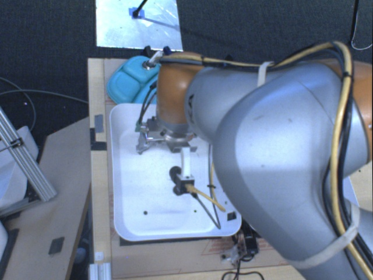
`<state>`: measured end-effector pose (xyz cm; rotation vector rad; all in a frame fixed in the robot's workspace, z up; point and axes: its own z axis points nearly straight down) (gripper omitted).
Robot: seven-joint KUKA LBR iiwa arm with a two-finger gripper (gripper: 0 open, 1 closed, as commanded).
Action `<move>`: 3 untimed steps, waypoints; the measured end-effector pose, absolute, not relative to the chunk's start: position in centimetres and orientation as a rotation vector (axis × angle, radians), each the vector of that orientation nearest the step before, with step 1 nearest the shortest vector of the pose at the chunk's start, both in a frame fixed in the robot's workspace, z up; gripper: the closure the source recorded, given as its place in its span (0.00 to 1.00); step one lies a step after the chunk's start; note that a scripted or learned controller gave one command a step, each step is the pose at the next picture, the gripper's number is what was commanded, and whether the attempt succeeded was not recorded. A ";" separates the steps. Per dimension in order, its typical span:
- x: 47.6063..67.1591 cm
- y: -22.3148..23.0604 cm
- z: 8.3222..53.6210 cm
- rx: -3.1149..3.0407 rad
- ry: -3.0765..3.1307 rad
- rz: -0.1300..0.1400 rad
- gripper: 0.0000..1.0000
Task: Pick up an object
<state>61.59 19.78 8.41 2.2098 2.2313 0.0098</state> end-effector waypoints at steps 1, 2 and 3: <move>61.6 19.3 9.5 2.218 2.224 0.007 1.00; 63.9 12.2 13.2 2.223 2.213 0.005 1.00; 53.5 15.6 12.4 2.220 2.233 -0.008 1.00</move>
